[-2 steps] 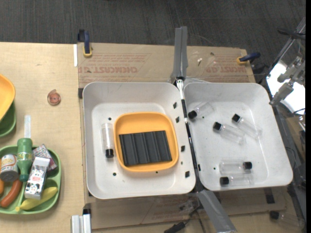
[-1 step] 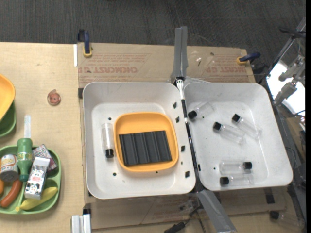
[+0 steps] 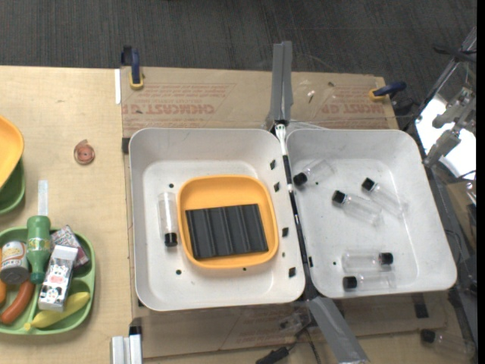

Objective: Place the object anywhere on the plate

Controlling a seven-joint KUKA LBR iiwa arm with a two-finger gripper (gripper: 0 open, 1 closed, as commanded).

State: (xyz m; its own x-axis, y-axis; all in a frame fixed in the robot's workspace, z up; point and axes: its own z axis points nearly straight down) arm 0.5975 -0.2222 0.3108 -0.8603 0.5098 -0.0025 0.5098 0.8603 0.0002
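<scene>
While a capped vial (image 3: 166,217) lies beside the orange plate (image 3: 227,186), left bin (image 3: 144,279), more vials (image 3: 356,207) right bin (image 3: 424,279), claw state unclear.

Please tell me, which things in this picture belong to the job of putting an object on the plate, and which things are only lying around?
Belonging to the job:
- yellow plate with dark ridged insert, left bin
- clear vial beside the plate
- clear vials in the right bin, e.g.

Lying about:
- green tray of toy food
- small pink disc
- clamps
</scene>
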